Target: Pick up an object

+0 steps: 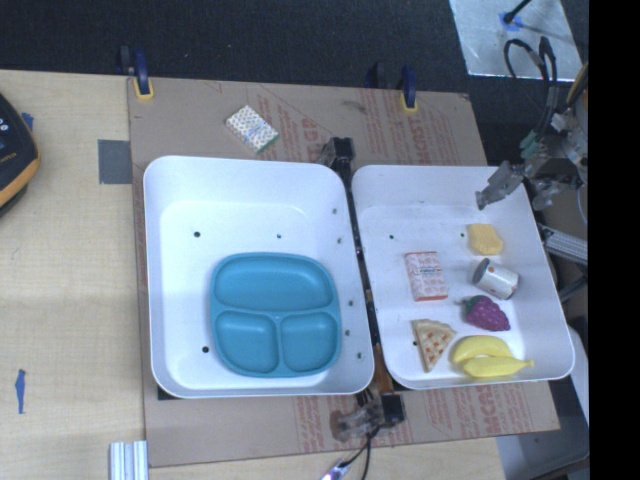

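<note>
The right bin (400, 200) holds several small items: a yellow block (485, 238), a red-and-white packet (426, 275), a silver can on its side (497, 278), a purple grape bunch (486, 313), a pizza slice toy (433, 343) and a yellow banana (488, 356). My gripper (497, 184) hangs over the bin's far right corner, just above and behind the yellow block. Nothing shows between its fingers.
The left bin (180, 193) holds a blue three-compartment tray (275, 313). A small patterned packet (251, 127) lies on the cardboard behind the left bin. Clamps (407, 86) pin the cardboard's far edge. A dark device (15, 148) sits at the far left.
</note>
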